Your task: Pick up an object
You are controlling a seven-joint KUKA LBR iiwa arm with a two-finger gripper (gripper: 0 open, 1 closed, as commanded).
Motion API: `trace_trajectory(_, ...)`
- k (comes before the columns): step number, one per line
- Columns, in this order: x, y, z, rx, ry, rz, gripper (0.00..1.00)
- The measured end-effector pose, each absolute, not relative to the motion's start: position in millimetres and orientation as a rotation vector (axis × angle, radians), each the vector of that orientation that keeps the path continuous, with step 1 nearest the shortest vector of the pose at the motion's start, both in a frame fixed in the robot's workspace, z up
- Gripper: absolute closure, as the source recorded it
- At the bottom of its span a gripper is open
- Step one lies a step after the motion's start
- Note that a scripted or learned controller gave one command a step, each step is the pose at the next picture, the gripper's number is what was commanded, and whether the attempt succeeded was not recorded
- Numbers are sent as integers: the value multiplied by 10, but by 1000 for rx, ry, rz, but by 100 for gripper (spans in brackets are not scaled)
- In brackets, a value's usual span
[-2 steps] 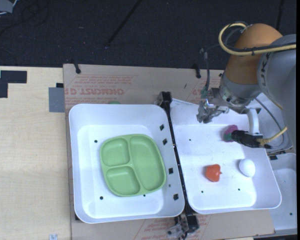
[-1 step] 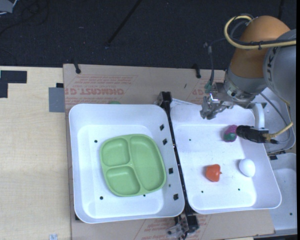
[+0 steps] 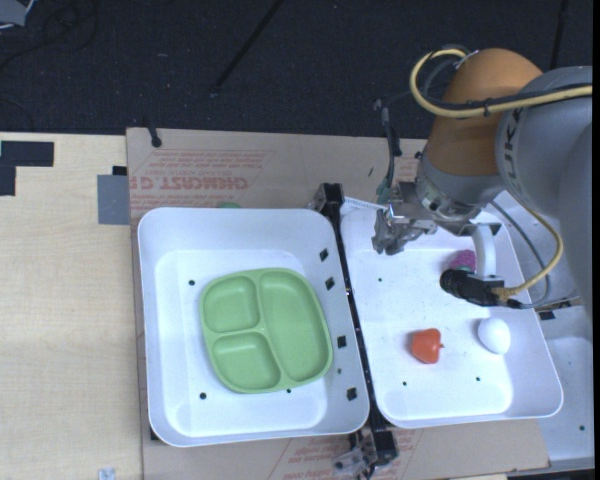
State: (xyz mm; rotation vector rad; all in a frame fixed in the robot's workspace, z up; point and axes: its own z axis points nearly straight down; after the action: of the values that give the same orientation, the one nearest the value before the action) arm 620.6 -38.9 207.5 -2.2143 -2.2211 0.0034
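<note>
The right bin [image 3: 450, 388] holds a small red object [image 3: 426, 345] near its middle front, a white egg-shaped object [image 3: 494, 335] to the right of it, and a pink object [image 3: 464, 260] partly hidden behind the arm. My gripper [image 3: 392, 235] hangs over the back left corner of the right bin, well left and back of the red object. Its fingers look close together with nothing visible between them.
The left bin [image 3: 170, 268] contains a green divided plate [image 3: 265, 328]. A black clamp strip [image 3: 342, 298] runs between the two bins. A black cable piece [image 3: 472, 286] hangs from the arm over the right bin. Cardboard lies under both bins.
</note>
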Motion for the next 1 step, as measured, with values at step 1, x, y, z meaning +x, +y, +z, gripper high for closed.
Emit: trace_trajectory(1,6009,77,2012,-2215,-2221,5,100)
